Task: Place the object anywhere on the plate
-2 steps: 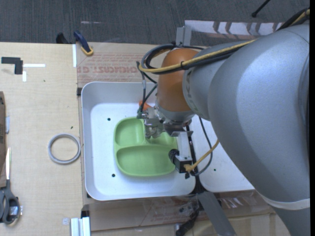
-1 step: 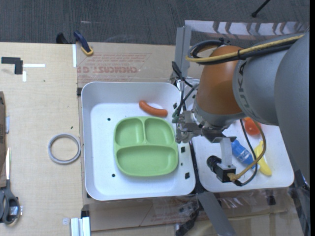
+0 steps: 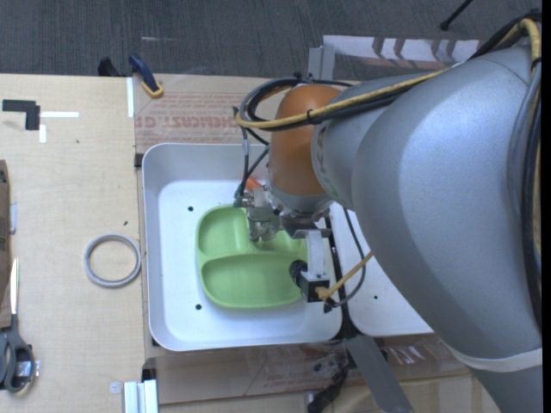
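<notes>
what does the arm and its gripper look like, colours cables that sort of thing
The arm is bulky, smooth and rounded, in matte grey, with a glossy orange band above the wrist. Black and yellow cables loop along it. The gripper is a small grey metal assembly, with a white and black bracket beside it.

Tape ring (image 3: 113,260), scissors (image 3: 15,355), blue clamp (image 3: 146,74) on bench (image 3: 69,188)

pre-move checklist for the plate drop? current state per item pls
1. Green plate sits inside the white bin: ok.
2. Gripper is over the plate's upper compartment: ok.
3. Object seen between the fingers: cannot tell; the wrist hides them.
4. Orange bit by the wrist, identity: cannot tell.
5. Lower compartment free of items: ok.
6. Tape ring and scissors lie on the bench, outside the bin: ok.
</notes>
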Available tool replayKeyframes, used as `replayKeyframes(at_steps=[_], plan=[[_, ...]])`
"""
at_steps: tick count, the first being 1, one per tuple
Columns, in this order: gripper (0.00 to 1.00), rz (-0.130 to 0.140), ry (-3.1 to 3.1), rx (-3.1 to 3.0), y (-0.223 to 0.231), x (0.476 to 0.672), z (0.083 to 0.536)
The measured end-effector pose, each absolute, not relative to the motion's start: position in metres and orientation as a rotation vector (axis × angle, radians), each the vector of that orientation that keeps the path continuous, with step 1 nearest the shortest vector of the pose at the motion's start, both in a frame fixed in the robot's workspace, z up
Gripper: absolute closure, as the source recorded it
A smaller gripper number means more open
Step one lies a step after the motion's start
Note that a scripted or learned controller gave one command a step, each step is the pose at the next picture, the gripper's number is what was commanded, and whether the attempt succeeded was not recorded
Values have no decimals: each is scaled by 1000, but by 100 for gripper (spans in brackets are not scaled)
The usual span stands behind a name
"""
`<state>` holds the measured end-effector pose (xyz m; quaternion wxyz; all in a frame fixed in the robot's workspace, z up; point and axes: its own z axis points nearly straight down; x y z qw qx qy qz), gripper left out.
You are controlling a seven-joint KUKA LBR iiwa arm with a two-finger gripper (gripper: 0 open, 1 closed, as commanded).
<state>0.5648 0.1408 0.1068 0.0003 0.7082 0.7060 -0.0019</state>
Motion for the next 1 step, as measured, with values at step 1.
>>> replayKeyframes(at_steps=[1], plan=[[100,-8,2219,2225,77,561,238]])
